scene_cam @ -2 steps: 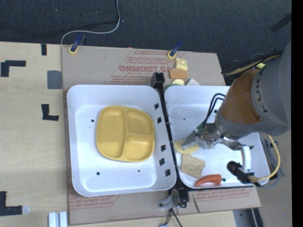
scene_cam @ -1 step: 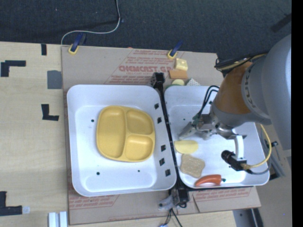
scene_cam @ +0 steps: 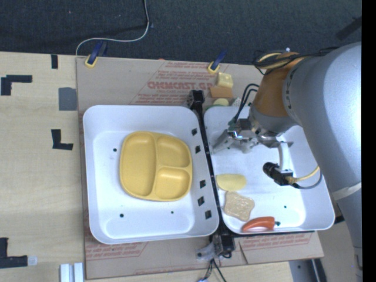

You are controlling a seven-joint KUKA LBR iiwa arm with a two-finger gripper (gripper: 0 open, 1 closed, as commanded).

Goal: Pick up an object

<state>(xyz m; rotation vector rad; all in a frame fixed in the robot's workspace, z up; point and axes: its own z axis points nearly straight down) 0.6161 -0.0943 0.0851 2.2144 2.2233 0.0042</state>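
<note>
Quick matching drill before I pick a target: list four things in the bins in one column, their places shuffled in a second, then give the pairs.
Things:
1. yellow divided plate
2. pale yellow oval piece
3. tan cracker-like square
4. orange-red piece

Places:
A. right bin, nearest its front edge
B. left bin, middle
C. right bin, just in front of the oval
D. right bin, beside the divider, below the gripper

Pairs: 1-B, 2-D, 3-C, 4-A

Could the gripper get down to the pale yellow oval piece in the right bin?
Probably yes. The gripper is just above the pale yellow oval piece in the same bin, with bare white floor between them.
</note>
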